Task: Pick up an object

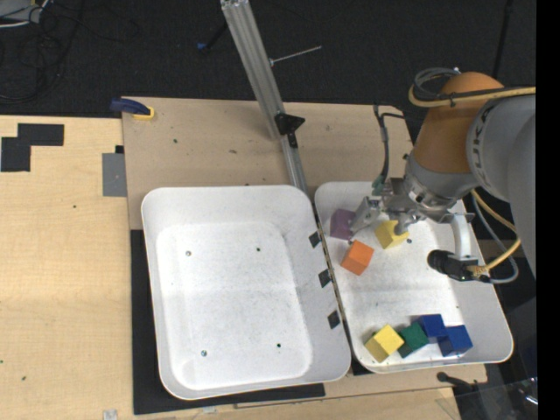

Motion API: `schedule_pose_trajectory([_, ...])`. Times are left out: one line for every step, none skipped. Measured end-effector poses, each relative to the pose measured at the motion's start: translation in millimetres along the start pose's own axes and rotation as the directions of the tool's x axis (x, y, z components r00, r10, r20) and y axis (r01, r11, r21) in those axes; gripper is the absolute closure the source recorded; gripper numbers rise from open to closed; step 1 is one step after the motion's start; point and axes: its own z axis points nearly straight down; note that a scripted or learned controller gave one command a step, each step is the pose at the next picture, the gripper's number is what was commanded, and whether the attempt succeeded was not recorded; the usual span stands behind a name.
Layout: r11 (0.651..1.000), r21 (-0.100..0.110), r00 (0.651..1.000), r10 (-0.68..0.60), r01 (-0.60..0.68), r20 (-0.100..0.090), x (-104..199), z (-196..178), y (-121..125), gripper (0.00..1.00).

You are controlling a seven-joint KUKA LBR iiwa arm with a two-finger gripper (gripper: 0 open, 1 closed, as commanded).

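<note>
My gripper [383, 220] is low in the right bin [490, 322], near its far end, and looks open. A yellow block [391, 234] sits right beneath it, between the spread fingers and partly covered by them. A purple block [340, 224] lies just left of the gripper, by the bin's left wall. An orange block [356, 257] rests a little nearer the camera. At the bin's near edge, a second yellow block [383, 343], a green block [411, 337] and two blue blocks [444, 334] are bunched together.
The left bin [166, 208] lies beside the right one, sharing a divider with black clips [322, 276]. A slanted aluminium rail [262, 86] rises behind the bins. The arm's black cable fitting [448, 263] hangs over the right bin's right side.
</note>
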Motion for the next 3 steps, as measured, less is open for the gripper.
schedule_pose_trajectory([1.0, -0.02, 1.0, 0.0, 0.0, 0.005, -3.4, 21.3, 4.8, 0.0])
schedule_pose_trajectory([1.0, -0.019, 1.0, 0.006, -0.006, 0.005, -5.5, 12.9, 4.4, 1.0])
schedule_pose_trajectory([1.0, -0.011, 1.0, 0.008, -0.008, 0.001, -8.7, -30.3, 0.4, 1.0])
